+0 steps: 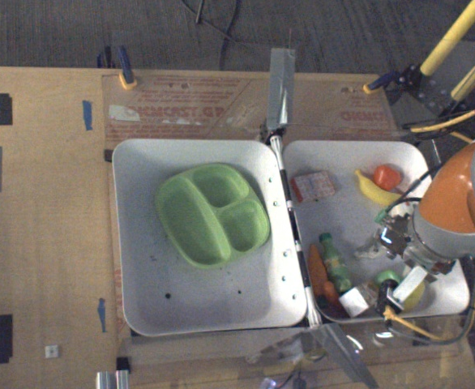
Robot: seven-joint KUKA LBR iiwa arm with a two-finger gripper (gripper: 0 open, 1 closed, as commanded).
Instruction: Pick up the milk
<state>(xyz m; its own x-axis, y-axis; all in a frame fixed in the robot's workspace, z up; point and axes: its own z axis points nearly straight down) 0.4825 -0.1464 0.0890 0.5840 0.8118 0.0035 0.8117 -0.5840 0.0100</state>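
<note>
The milk [313, 185] is a small white carton with reddish print. It lies flat in the back left part of the right bin [347, 151]. My gripper [389, 243] hangs low over the right half of that bin, in front of and to the right of the carton, well apart from it. Nothing shows between its metal parts. The grey arm with its orange band [456, 197] comes in from the right edge.
A yellow banana [374, 189] and a red fruit [387, 175] lie behind the gripper. A green bottle [332, 262], an orange carrot [317, 270] and a white block [353, 301] crowd the bin's front left. The left bin [140, 241] holds a green divided plate [213, 213].
</note>
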